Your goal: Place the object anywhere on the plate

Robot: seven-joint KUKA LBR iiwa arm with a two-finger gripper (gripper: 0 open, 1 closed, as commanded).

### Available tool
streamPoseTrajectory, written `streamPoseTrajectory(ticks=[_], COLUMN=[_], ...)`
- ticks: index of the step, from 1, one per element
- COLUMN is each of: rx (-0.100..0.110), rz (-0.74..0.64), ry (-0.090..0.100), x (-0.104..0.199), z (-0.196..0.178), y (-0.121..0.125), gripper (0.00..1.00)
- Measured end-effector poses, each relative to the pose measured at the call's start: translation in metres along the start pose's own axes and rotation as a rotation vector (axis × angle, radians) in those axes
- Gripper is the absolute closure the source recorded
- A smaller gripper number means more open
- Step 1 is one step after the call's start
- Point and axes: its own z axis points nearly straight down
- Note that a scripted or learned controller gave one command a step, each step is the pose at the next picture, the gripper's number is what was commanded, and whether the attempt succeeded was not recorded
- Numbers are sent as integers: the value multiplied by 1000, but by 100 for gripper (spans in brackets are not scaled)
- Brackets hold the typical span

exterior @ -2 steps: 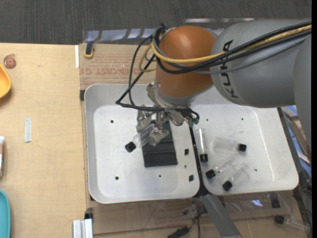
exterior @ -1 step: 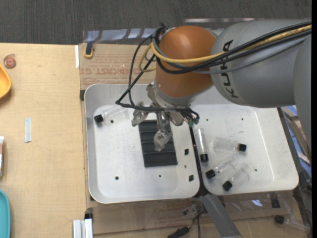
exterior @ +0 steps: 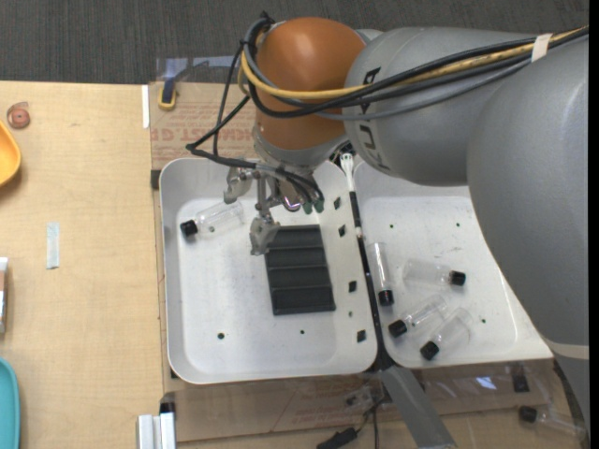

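A black ridged plate [exterior: 300, 271] lies flat in the middle of the left bin [exterior: 201, 344]. My gripper [exterior: 261, 235] hangs below the orange wrist band, over the plate's top left corner. A clear vial with a black cap [exterior: 211, 221] lies on the bin floor just left of the gripper, apart from the plate. I cannot see anything held in the gripper; the wrist and its cables hide much of it.
The right bin [exterior: 487, 344] holds several clear black-capped vials, among them one along its left wall [exterior: 382, 273] and one near the front [exterior: 417, 317]. The arm's grey body covers the right bin's far right side. A wooden table [exterior: 75, 251] lies to the left.
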Motion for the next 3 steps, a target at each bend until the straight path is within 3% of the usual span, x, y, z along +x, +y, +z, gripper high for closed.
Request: streamPoseTrajectory(ticks=[1,2,3], rx=[0,1,-1], rz=[282,281,-94], ry=[0,-6,0], x=[-48,-49,-18], z=[79,68,78], y=[19,18,30], gripper=[0,100,100])
